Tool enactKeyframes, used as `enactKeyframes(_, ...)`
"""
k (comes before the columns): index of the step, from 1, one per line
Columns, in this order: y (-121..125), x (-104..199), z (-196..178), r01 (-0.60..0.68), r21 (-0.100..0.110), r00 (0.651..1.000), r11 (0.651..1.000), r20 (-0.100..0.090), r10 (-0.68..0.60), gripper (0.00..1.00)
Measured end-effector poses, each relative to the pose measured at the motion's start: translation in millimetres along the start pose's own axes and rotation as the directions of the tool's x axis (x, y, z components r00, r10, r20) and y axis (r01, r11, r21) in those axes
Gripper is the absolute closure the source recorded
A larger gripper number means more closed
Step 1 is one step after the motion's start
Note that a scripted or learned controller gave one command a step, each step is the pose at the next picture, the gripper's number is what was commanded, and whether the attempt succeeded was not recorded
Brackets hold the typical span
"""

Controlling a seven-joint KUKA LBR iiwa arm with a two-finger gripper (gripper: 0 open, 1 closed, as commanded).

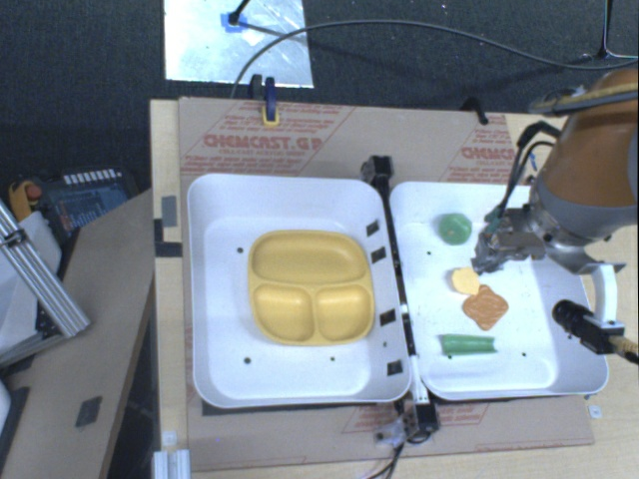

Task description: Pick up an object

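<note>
Poised low over the right bin [574, 362], gripper [486, 257] at the end of the grey arm [589, 168] reaching in from the right edge, wrist bent down so the dark tip aims at the bin floor. Hard to read at the tip: dark against dark, so whether open or closed cannot be told, and nothing seen clamped there. Nearest to the tip, just below and slightly left of it, a small pale yellow piece [464, 281], roundish with no clear long axis; apparently apart from the tip, though only narrowly. Just past that, lower and to the right, a tan waffle-shaped piece [486, 308], touching or nearly touching the yellow one. Up and to the left of the tip, near but separate, a green ball [455, 229]. Farthest, well below, a green pod-like piece [467, 344] lying with its long axis across the bin, left to right. Likeliest target by closeness: the yellow piece, calling for a short drop down and leftward. Over in the left bin [215, 297], far from the tip, a yellow divided tray [308, 285].
</note>
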State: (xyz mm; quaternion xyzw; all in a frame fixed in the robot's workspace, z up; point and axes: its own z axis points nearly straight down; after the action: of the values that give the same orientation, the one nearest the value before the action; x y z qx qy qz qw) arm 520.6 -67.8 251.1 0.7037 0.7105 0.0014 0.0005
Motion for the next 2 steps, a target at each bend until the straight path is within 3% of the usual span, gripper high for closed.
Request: enactKeyframes(2,38.4,120.6,7.2,0.001,0.0,1.0,1.0,0.0,-0.001,1.0)
